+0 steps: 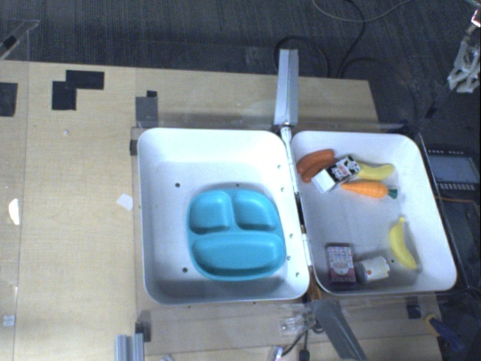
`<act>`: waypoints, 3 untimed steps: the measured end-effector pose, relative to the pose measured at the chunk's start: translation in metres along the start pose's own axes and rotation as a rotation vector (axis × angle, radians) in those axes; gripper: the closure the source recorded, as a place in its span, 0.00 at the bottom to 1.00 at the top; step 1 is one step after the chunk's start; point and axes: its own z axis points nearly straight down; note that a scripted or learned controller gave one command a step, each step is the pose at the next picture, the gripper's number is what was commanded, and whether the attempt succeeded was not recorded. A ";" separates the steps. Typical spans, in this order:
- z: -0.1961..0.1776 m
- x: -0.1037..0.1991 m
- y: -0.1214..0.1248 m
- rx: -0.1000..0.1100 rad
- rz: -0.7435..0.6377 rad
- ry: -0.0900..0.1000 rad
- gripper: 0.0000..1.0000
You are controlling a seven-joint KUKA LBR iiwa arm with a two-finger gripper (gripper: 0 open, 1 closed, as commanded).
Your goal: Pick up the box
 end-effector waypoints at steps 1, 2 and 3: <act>-0.018 0.007 0.000 0.001 -0.009 -0.001 1.00; -0.018 0.000 0.009 0.000 -0.163 -0.001 1.00; -0.018 0.002 0.008 0.002 -0.369 -0.002 1.00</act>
